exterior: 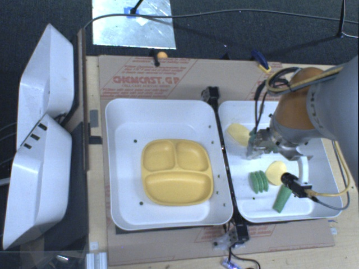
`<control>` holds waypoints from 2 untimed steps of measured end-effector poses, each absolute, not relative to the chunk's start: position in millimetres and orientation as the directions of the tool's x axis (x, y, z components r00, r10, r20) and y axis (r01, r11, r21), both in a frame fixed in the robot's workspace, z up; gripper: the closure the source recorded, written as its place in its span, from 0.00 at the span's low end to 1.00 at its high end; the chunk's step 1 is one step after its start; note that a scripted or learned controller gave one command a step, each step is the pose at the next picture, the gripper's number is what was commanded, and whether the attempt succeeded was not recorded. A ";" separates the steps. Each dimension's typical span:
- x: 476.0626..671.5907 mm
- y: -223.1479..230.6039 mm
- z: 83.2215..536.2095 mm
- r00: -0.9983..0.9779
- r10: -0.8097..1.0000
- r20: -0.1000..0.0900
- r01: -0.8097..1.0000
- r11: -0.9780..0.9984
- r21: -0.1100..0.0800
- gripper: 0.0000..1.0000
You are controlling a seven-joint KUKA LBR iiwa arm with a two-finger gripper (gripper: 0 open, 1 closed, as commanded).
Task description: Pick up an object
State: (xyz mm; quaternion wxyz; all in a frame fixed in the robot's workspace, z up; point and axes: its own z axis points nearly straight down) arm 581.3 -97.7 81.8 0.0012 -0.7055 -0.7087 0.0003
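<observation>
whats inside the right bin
In the right bin: a pale yellow piece, a round yellow piece, a ribbed green piece and a green stick. The arm covers the bin's upper right part.

yellow tray (177, 171) fills left bin (126, 150)
</observation>
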 end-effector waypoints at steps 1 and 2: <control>570.4 -50.9 189.2 -0.005 1.000 0.001 1.000 0.005 0.010 1.00; 568.2 -53.5 184.2 0.000 1.000 0.000 1.000 0.000 0.001 0.00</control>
